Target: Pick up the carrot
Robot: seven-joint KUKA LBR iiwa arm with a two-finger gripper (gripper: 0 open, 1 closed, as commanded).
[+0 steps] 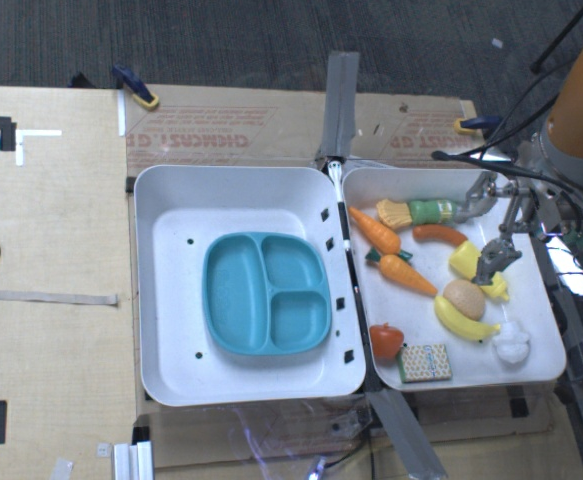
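In the right bin [546,363] on the counter [51,228], swing your tool [492,265], whose grip state I cannot tell, left off the lemon [465,259] and drop it square across the carrot [407,271] lying just beside a second carrot [374,228].

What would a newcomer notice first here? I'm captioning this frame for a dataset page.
Likely the teal divided plate, alone in the left bin. Next, the toy food crowded into the right bin: two carrots near its left wall, a banana further right. The gripper hangs over that pile's right side.
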